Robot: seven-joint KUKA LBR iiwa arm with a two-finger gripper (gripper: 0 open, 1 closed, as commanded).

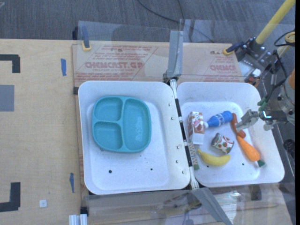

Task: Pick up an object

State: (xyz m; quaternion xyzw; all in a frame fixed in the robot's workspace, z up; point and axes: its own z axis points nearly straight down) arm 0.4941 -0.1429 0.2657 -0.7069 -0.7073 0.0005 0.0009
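The right bin [206, 90] holds several small objects. A yellow banana [213, 158] lies near its front. Beside it sit a small patterned cup [222, 143], a white and red tube [196, 125], a blue and white bottle [219, 119] and an orange carrot [247, 146]. My gripper [247, 119] hangs over the right side of this bin, just above the carrot's upper end and right of the blue bottle. Nothing shows between its fingers.
The left bin [159, 172] carries a teal divided plate [122, 124]. A clear divider stands behind the bins over cardboard sheets [117, 62]. A yellow pole [276, 15] and cables crowd the upper right. Bare wooden bench [35, 125] lies to the left.
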